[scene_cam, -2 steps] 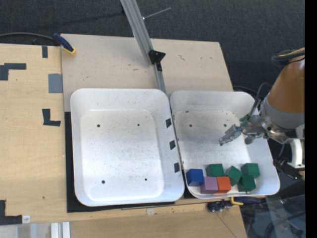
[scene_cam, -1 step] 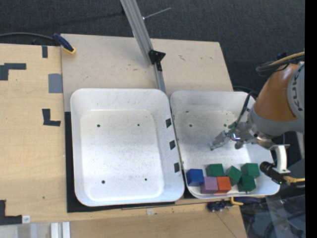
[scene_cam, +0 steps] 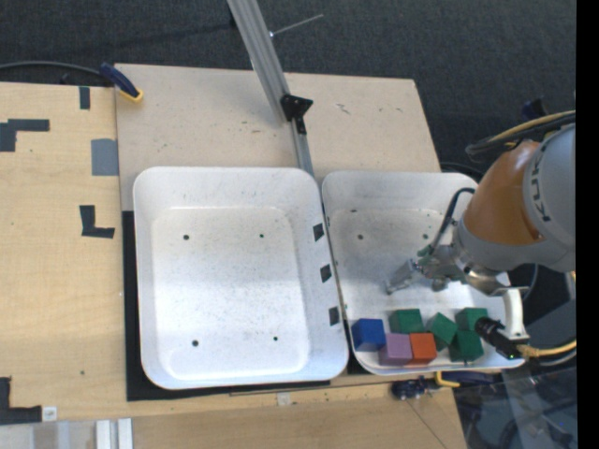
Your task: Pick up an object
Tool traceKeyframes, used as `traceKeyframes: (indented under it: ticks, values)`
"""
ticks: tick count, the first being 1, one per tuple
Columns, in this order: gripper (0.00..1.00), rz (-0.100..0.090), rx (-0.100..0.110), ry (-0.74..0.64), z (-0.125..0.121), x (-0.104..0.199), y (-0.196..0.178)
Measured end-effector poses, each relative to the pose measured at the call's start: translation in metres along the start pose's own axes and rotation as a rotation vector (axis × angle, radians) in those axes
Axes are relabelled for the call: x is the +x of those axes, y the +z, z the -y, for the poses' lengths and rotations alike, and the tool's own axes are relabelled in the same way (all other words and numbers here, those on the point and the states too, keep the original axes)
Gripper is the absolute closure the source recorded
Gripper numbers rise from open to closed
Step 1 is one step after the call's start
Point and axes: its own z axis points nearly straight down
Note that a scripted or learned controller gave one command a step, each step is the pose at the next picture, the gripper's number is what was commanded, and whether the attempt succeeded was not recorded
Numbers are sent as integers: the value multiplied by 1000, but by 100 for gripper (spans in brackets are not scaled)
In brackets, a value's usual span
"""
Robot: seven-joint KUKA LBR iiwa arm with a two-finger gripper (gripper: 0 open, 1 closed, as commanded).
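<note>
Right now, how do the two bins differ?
The right bin holds a cluster of small blocks along its near edge: blue, purple, orange and green ones. No blocks lie in the left bin. The gripper hangs over the right bin, not the left. The left bin looks wider in this view. Both are shallow, white and speckled.

So there's a wooden bench (scene_cam: 234,101) with two white bins side by side, the left bin (scene_cam: 229,190) and the right bin (scene_cam: 374,199). A metal pole (scene_cam: 257,40) slants across the top, a blue-and-yellow clamp (scene_cam: 122,80) sits top left, plus dark carpet (scene_cam: 421,17).
</note>
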Motion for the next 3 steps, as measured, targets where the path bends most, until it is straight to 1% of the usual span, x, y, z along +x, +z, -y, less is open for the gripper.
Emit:
traceKeyframes:
  ticks: [1,2,3]
  values:
    - [100,-2,0,-1,0,1,-12]
    - [100,0,-6,0,-9,-2,-59]
    - [100,1,-9,-1,-14,0,-121]
